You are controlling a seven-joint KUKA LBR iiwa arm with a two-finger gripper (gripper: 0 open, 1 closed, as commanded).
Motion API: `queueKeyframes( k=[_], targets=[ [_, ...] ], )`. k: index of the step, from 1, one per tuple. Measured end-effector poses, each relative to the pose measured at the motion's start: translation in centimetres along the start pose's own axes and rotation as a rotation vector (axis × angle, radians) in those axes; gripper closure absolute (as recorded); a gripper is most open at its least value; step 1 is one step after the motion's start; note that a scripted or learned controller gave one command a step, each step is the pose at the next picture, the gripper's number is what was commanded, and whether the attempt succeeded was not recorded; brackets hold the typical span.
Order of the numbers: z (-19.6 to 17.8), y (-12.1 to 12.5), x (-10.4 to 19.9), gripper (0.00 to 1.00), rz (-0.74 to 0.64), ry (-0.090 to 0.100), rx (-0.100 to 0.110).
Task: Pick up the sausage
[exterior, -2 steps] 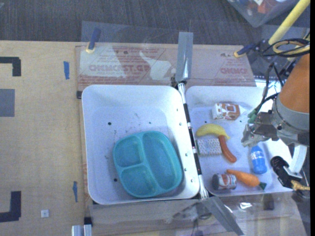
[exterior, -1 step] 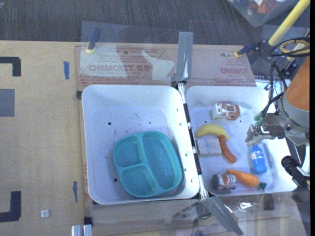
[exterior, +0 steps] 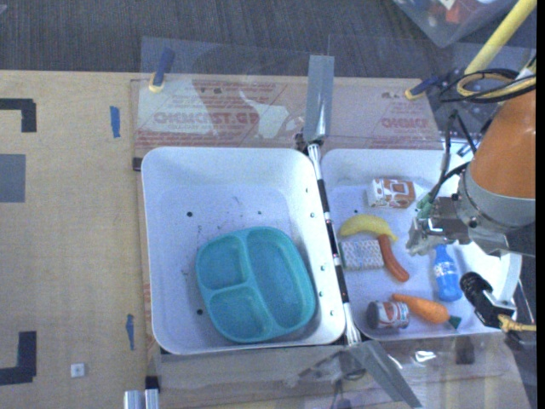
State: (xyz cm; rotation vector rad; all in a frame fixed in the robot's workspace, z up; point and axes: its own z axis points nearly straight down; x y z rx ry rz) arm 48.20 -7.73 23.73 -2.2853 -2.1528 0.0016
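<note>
teal tray (exterior: pixel 255 284) left; banana (exterior: pixel 367 225), carrot (exterior: pixel 420 308), perhaps a can (exterior: pixel 388 314) right.

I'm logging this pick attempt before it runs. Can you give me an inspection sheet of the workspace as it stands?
Surface: two white bins; left bin holds a teal divided tray.
Job's thing: sausage, orange-red, lies in the right bin beside the banana, ungrasped.
Clutter: grey sponge, carrot, small can, blue bottle, small carton.
Tool: above the right bin's right side, near the bottle; finger state unclear.
Cables: yellow and black loops behind the arm.
Surroundings: tan bench with blue tape marks.
</note>
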Motion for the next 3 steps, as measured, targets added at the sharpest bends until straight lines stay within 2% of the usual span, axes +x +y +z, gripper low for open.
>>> queueKeyframes(
  k=[1,2,3],
  targets=[
    [-0.4,-0.2,-0.3,1.00,0.113,-0.001,-0.003],
    [-3.5,0.0,-4.1,1.00,0.310,-0.002,-0.004],
    [-1.8,-0.2,-1.1,1.00,0.327,0.000,0.001]
  ],
)
